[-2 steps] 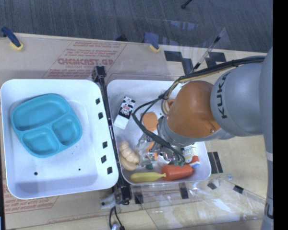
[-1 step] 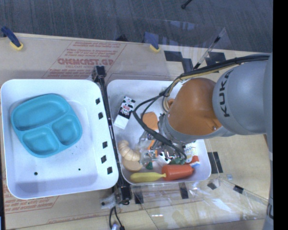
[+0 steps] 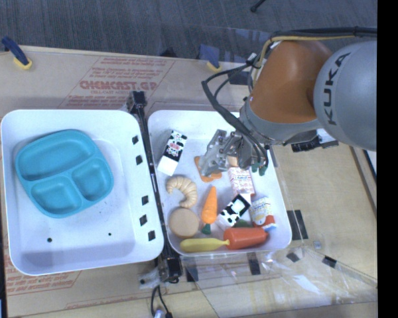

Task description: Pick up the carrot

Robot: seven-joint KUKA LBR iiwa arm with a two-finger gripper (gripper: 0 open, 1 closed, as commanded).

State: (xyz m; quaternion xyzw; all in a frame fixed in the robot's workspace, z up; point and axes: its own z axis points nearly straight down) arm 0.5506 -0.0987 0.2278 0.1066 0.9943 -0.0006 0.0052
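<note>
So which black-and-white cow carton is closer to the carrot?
The cow-print carton just right of the carrot; the other carton sits farther up by the bin's left wall.

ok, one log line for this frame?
phase: approach | end effector: over right bin, above carrot | carrot: lying in bin, ungrasped | left bin: blue tray

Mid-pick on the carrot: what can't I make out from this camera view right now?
- Gripper: its fingertips blur into the items beneath, so open or shut is unclear.
- Orange item under the gripper: mostly covered, identity unclear.
- Carrot: its lower tip is tucked behind the banana.
- Small carton: label too small to read.
- Arm: cut off at the right.
</note>
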